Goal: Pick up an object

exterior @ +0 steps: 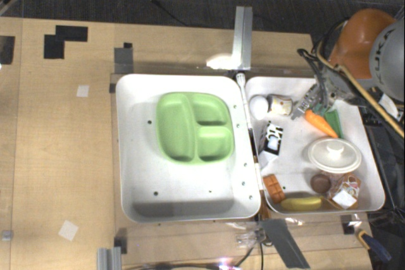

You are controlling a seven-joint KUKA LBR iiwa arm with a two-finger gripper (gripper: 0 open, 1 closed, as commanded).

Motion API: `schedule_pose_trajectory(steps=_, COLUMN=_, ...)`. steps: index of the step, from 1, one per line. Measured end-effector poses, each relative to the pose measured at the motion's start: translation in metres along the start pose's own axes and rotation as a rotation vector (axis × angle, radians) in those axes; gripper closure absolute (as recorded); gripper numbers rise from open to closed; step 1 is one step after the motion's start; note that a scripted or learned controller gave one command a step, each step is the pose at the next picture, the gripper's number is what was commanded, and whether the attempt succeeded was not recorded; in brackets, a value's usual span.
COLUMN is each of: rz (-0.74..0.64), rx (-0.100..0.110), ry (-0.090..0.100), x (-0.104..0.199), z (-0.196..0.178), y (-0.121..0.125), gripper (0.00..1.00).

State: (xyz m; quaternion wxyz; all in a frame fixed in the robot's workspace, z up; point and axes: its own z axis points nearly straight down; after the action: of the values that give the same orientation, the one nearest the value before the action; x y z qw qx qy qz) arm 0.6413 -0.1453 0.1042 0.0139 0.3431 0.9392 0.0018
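L bin (136, 155): green divided plate (193, 126) lies near the middle, three compartments, tilted a bit. R bin (373, 164): white egg-shaped ball (257, 105) in the far-left corner, small white bottle w/ dark cap (280, 105) just beside it on its side. Below that a black-and-white card (272, 138), then a brown waffle-like block (273, 186) at the near-left corner. Yellow banana (301, 203) along the near wall. White lidded bowl (333, 155) mid-right; brown round piece (321, 183) and a red-white packet (346, 193) in front of it. Orange carrot (321, 124) w/ green top lies just behind the bowl. Gripper (314, 98) sits low right at the carrot's far end; whether it's open or closed on anything – can't tell.
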Motion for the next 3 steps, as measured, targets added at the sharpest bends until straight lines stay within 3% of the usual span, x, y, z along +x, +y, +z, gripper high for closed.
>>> schedule_pose_trajectory(steps=1, rz=-0.001, rx=0.001, ry=0.001, x=0.0, z=0.001, y=0.0, gripper=0.0)
schedule_pose_trajectory(steps=2, rz=0.115, rx=0.007, ry=0.012, x=0.028, z=0.013, y=-0.053, gripper=0.0)
schedule_pose_trajectory(steps=3, rz=0.489, rx=0.011, ry=0.015, x=0.005, z=0.017, y=0.017, gripper=0.0)
